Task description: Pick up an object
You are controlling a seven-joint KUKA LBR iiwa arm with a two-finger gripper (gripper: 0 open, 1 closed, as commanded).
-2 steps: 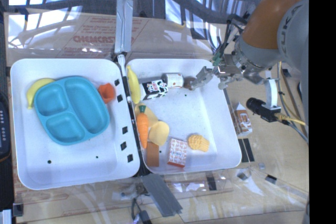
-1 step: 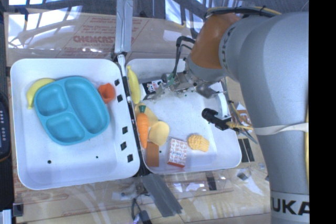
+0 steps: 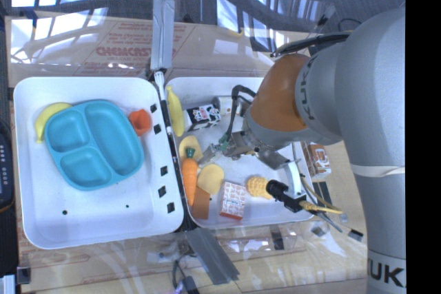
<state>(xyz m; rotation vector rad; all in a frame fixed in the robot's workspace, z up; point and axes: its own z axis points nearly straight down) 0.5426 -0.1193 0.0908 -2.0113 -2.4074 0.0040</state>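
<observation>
Two white bins sit side by side on the worktop [image 3: 62, 255]. Along the near wall of the right bin [image 3: 207, 85] lies a small carton [image 3: 233, 201] with red print, with a corn cob [image 3: 257, 185] just beside it toward the right wall. Toward the bin's near left corner, a brown piece [image 3: 200, 204] rests against a pale yellow lump [image 3: 210, 177]. A carrot [image 3: 189, 175] runs along the left wall, touching both.

The grey arm [image 3: 331, 93] reaches in from the right, and its gripper [image 3: 224, 146] hangs low over the middle of this bin, near a yellow fruit [image 3: 188, 147] at the carrot's far end. Whether it is open or closed on anything cannot be told.

Farther back, a banana [image 3: 176, 112] leans on the left wall, and a black-and-white box [image 3: 203, 113] lies just beside it.

In the left bin [image 3: 89, 210], a blue divided plate [image 3: 96, 141] fills the middle. An orange cup [image 3: 140, 121] touches its right edge, and a yellow curved piece [image 3: 47, 115] peeks out at its far left.
</observation>
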